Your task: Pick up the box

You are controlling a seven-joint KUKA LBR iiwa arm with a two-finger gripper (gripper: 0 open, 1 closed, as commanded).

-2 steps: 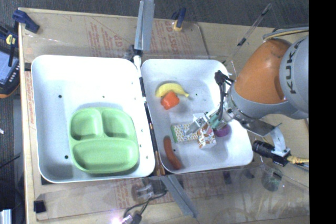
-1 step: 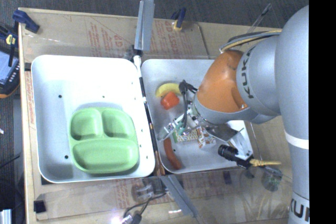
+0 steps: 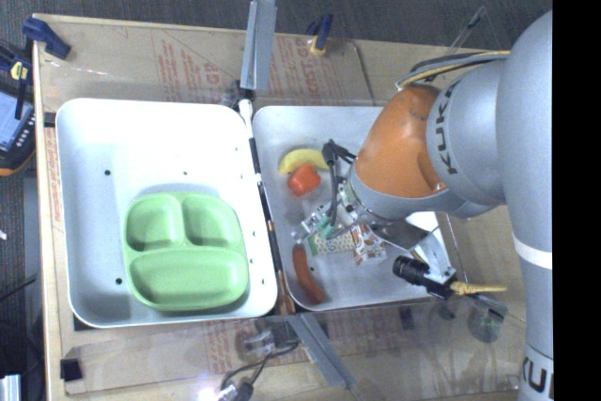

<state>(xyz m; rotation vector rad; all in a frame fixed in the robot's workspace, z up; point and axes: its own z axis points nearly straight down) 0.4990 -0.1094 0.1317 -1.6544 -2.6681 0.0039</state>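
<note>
The worktop carried 2 shallow white bins side by side. The left bin held a green divided tray with 3 compartments, lying toward the bin's near edge. In the right bin, the box served as landmark: a small printed carton with green and red markings, lying roughly at the bin's middle. Up and to the left of the box sat a red-orange piece, touching a yellow banana-like piece just beyond it. Below and to the left of the box, near the bin's front wall, lay a brown sausage-shaped thing. To the right of the box and slightly lower, a black cylindrical part stuck out from the arm's tooling.

The grey arm with its orange band loomed over the box from the upper right, covering much of the bin behind it. The pincer was directly above the box, at or against its upper edge. Clutter and the wrist hid the tips, so whether it stood wide, narrow or gripped the box could not be told.
</note>
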